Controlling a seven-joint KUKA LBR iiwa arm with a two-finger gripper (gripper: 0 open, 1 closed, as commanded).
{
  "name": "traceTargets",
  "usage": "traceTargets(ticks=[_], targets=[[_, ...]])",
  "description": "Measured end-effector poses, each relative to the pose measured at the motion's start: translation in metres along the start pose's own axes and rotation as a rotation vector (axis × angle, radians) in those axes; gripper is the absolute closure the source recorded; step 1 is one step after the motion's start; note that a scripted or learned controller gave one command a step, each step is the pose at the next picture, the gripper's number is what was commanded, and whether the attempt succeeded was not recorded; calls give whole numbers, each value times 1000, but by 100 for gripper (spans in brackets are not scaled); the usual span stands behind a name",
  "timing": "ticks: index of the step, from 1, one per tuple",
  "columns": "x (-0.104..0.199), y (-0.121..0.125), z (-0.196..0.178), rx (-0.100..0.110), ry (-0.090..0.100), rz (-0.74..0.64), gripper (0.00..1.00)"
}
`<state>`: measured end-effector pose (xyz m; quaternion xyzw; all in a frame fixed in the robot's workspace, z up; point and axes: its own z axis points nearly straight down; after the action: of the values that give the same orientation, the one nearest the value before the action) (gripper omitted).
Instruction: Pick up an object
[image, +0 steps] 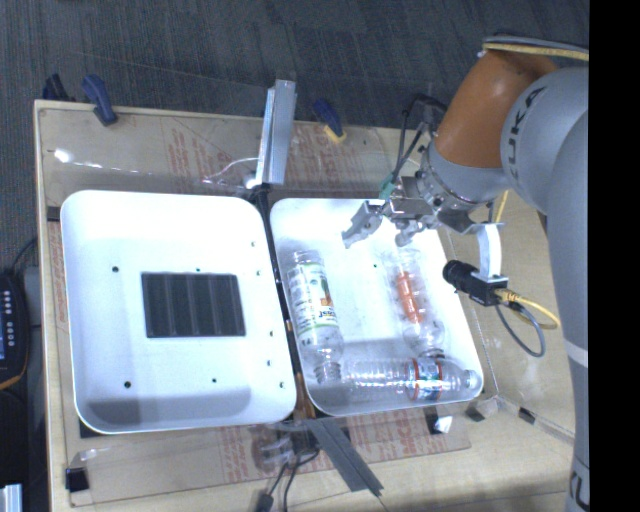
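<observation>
Three clear plastic bottles lie in the right bin (300, 218). One with a green and white label (313, 300) lies along the bin's left side. One with an orange label (408, 292) lies at the right. A third with a red and blue label (405, 377) lies across the near end. My gripper (382, 229) hangs over the bin's far end, above and apart from the bottles, open with nothing between its fingers.
The left bin (100, 230) holds a dark ribbed rectangle (193, 304). A grey metal bar (272, 135) stands up at the far end between the bins. Blue clamps (98, 97) grip the bench's far edge. A black and yellow cable (500, 292) trails off the wrist.
</observation>
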<state>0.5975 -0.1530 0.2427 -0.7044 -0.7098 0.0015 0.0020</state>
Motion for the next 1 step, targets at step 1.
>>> traceTargets(ticks=[1], targets=[[40, 2, 151, -2, -6, 78, 0]])
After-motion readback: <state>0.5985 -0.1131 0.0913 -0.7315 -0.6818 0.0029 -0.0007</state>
